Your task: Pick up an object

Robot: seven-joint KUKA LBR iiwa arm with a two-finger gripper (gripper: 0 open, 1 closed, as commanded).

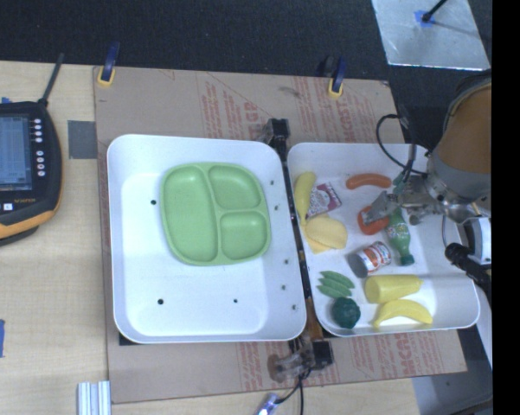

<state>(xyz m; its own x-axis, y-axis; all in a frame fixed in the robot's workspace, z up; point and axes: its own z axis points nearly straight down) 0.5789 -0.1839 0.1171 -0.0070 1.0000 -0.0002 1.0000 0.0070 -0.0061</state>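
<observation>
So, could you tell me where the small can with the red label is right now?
The small can lies on its side in the right bin, near its middle, just above the yellow block and beside the green bottle.

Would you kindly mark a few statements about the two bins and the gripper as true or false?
1. The green divided plate lies in the left bin. True.
2. The gripper hangs over the left bin. False: it is over the right bin.
3. The banana lies near the right bin's front edge. True.
4. The handheld controller sits inside the left bin. False: it rests on the bench, left of both bins.
</observation>
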